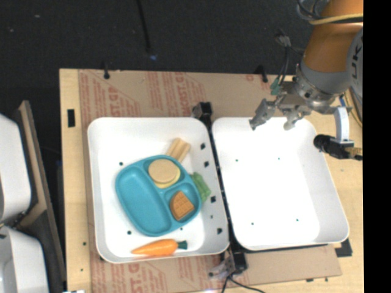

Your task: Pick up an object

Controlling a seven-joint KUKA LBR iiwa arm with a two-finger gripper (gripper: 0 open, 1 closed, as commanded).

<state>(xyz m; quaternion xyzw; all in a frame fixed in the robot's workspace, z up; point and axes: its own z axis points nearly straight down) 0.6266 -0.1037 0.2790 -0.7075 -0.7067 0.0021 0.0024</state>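
Camera view, from above at a slant. A pale wooden table [79, 163] with a printed cardboard sheet carries two shallow white plastic bins set side by side, their inner rims touching. The left bin [101, 182] holds all the loose objects. A teal plastic compartment tray [137, 203] lies tilted near its centre; a round tan toy biscuit [165, 171] sits in the tray's upper compartment, and a brown waffle-patterned toy piece [182, 205] sits in its right compartment. A light wooden cylinder [178, 149] lies just beyond the tray's upper edge, touching the biscuit's compartment. A small green item [202, 187] rests against the tray's right side; its form cannot be made out. An orange toy carrot with a green tip [160, 247] lies apart from the tray, near the bin's front wall. The grey arm with its orange band [333, 32] reaches in from the right. Its two-finger tool [274, 119] hangs over the far rim of the right bin [278, 188], fingers spread apart with nothing between them, well away from the objects.
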